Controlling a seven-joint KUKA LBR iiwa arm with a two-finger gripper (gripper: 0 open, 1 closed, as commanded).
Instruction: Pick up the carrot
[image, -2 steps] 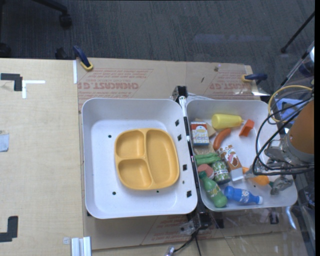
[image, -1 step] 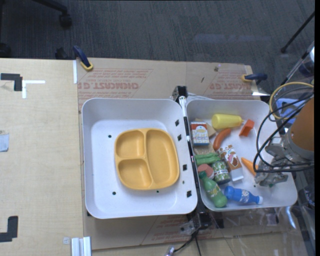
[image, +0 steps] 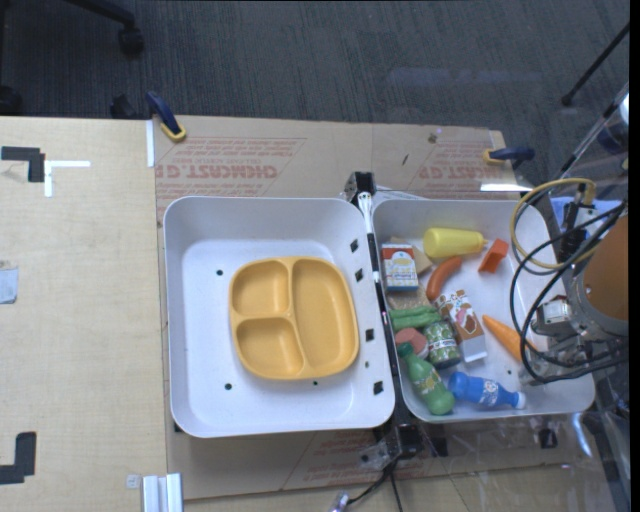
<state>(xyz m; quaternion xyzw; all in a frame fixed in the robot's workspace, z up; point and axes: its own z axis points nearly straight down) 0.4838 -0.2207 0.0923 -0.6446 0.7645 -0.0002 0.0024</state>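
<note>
1. Floor (image: 330, 60) was dark grey carpet across the top of the view.
2. Office chair base with castor (image: 128, 40) stood at top left on the carpet.
3. Light wooden benchtop (image: 75, 300) filled the left side, with black brackets and white tape marks on it.
4. Brown cardboard sheet (image: 300, 160) lay on the bench, held by blue-and-yellow clamps (image: 165, 115) at its top edge.
5. Lighting was even, no hard shadows.
</note>
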